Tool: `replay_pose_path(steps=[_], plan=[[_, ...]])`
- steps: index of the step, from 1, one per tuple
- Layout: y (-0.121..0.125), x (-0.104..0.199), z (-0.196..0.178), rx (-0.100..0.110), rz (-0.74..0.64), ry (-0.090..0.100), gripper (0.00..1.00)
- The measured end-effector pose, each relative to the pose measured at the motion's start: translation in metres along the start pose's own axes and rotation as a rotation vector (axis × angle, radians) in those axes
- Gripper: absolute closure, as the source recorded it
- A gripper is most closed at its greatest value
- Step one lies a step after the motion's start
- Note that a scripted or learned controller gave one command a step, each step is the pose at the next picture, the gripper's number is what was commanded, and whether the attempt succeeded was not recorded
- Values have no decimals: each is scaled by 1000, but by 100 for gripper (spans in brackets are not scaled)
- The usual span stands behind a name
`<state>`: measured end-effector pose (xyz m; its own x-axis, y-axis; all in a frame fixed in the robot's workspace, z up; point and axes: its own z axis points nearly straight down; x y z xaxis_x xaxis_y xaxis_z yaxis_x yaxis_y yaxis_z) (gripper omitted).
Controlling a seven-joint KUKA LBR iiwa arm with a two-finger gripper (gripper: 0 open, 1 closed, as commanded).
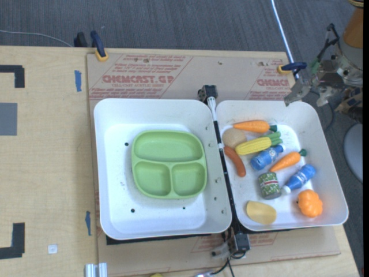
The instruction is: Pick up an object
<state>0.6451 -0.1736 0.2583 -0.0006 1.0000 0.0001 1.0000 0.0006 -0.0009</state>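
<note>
The pickable stuff is all piled in the right bin (331, 172). At the far end there's a carrot (251, 126) lying crosswise, with a brownish potato (233, 137) just near of it on the left and a corn cob (255, 146) touching the potato's right side. A red sausage-looking thing (235, 160) runs along the bin's left wall. A blue bottle (266, 157) sits right beside the corn, and a second, smaller carrot (286, 161) angles off to its right. Nearer still: a small green can (268, 184), another blue bottle (300, 178) just right of it, an orange pumpkin-shaped piece (310, 203) in the near right corner, and a pale yellow piece (260, 212) at the near edge.

The gripper (314, 91) hangs over the far right corner of that bin, above the rim — nothing between its fingers as far as I can see, but it's too cluttered up there to tell whether they're spread or closed. The arm's orange band (353, 36) pokes in at the top right.

The left bin (109, 154) holds just a green three-compartment plate (169, 164), sitting flat in the middle. Both bins rest on a cardboard sheet (144, 74) on the wooden bench (40, 154) — clamps (100, 46) pin the sheet at its far corners.
</note>
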Motion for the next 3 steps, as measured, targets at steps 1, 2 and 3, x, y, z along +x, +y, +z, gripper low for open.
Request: replay_pose_path(steps=[1,2,3], plan=[[-50,57,168,-3,-1,-1,0],[-49,56,158,-4,1,-1,100],[-86,102,18,-3,-1,0,100]])
